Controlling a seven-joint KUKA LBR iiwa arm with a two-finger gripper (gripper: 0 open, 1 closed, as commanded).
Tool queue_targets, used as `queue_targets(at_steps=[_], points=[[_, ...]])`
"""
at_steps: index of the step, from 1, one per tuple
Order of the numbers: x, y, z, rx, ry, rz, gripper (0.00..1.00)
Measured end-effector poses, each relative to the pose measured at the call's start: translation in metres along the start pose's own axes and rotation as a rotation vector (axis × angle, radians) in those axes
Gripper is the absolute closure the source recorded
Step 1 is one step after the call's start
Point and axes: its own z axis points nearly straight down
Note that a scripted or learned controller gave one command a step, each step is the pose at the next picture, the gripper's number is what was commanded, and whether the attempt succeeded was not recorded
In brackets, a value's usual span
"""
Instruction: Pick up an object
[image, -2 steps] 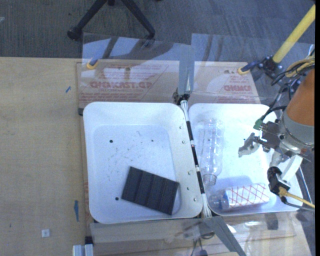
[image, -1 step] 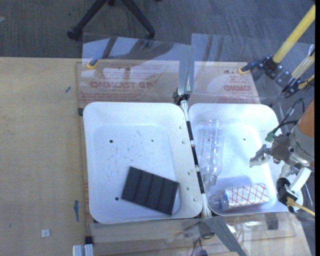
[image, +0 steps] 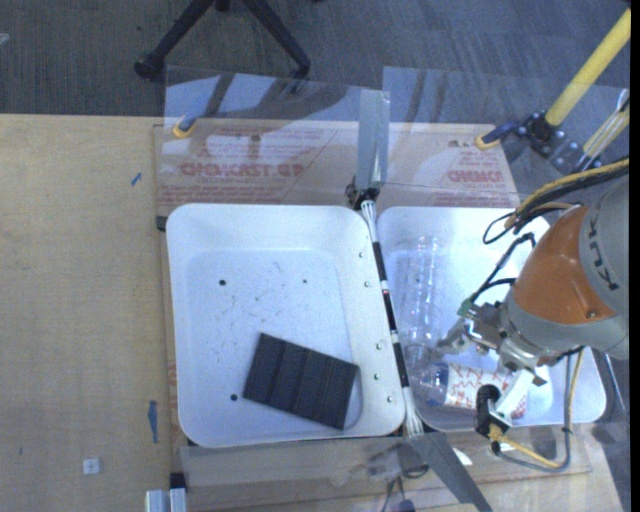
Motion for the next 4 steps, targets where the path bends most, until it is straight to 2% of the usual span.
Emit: queue_targets(at_steps=[1,2,3,4], points=[[-0.022,0.028,-0.048,0.016,-0.003,0.055,0.00],[-0.058,0.025,-0.080,0.014,-0.002,-0.147,0.00],[-0.024,0.009,0.000,0.006,0.001,-0.225,0.00],[-0.024,0.009,0.000,0.006,0.001,-0.225,0.00]])
